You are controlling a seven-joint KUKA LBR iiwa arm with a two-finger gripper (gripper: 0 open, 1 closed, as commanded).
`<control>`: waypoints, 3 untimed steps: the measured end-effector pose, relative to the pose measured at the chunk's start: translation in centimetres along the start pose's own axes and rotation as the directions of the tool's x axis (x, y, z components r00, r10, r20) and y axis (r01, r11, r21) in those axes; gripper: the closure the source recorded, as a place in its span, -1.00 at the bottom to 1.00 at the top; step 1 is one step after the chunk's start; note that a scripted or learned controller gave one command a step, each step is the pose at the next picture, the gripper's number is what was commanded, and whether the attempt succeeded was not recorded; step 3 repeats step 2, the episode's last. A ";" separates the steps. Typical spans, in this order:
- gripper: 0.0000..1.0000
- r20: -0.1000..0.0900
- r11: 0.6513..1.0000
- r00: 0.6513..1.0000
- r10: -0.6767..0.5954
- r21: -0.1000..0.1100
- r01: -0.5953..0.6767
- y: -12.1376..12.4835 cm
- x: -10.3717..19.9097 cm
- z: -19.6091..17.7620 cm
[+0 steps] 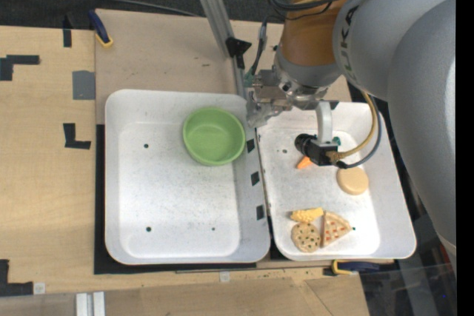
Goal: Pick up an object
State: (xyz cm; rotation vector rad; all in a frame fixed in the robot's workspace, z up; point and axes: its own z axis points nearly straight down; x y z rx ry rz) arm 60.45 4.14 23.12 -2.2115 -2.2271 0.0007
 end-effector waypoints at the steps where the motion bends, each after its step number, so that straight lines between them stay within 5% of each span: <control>1: 1.00 0.000 1.000 1.000 -0.001 0.001 0.001 -2.7 5.3 -0.6; 2: -1.00 0.002 1.000 1.000 0.004 0.000 -0.004 -2.6 4.9 -0.6; 3: -1.00 0.002 1.000 1.000 0.004 0.000 -0.004 -2.6 4.9 -0.6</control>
